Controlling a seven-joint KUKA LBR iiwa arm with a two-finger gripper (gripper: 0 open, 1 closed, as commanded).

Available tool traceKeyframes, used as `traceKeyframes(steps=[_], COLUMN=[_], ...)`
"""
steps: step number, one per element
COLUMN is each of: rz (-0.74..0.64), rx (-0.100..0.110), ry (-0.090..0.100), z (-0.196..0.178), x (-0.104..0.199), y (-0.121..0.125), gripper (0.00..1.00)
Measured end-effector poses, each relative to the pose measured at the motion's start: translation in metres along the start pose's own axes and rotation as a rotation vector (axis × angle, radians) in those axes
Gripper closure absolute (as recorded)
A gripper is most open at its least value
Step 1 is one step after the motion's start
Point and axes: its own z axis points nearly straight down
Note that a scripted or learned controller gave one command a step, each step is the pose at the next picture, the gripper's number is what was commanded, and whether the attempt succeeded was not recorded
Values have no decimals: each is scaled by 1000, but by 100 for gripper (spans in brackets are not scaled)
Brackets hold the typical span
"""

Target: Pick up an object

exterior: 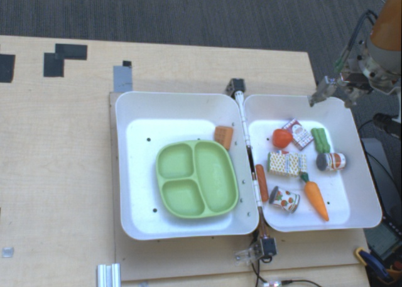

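Altogether, two bins [125, 154] (one green plate [197, 179]).

Dark grey carpet floor [188, 3]; pale wood bench [56, 154]; even light.

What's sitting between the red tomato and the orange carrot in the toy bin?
A yellow patterned box lies between the tomato and the carrot, seen in the camera view.

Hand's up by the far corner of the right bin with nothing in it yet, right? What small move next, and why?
Probably swing the hand in over the right bin toward the green piece. The hand sits at the bin's far rim with nothing seen between its fingers, and that piece lies closest, with some open floor on its right side. The tomato and carton are more crowded.
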Motion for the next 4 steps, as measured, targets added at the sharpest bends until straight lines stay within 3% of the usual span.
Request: traceKeyframes(steps=[1, 2, 3, 4], rz=[3, 4, 3, 3], rx=[5, -5, -11, -11], ry=[1, -2, -2, -2], z=[125, 175, 163, 164], x=[31, 61, 61, 62], y=[-89, -121, -119, -119], gripper=[0, 0, 100, 0])
